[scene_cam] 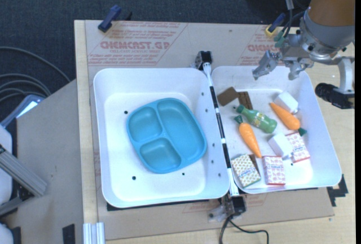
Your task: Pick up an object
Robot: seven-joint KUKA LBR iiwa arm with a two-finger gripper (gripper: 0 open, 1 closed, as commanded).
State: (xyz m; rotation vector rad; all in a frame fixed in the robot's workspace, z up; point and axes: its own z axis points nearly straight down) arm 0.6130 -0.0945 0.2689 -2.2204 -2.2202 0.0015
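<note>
While the arm reaches in over the far end of the right-hand bin (321, 141), your jaws (280, 66) hang above its bare back corner, spread apart with nothing between them. That height and opening look like a hover before a descent, though this is a judgement.

Every candidate for picking lies on the near side of the jaws, inside the same bin. Closest, just toward you, sit a brown block (227, 96) and a white-capped piece (287, 101). Beyond those lies a green bottle (257, 118), touching an orange carrot (249, 139) that slants away beneath it. A second carrot (285, 116) lies beside the white-capped piece. Farthest from the jaws, near the bin's front wall, are three small printed packets: a yellow-patterned one (245, 169), a red-patterned one (274, 170), and another (297, 147) beside a white block (278, 145).

The things crowd together, so neighbours may block a clean grip. Well off to the side of the jaws, the other bin (107, 124) holds a blue divided plate (165, 134). Both bins rest on the desk (141, 42).
</note>
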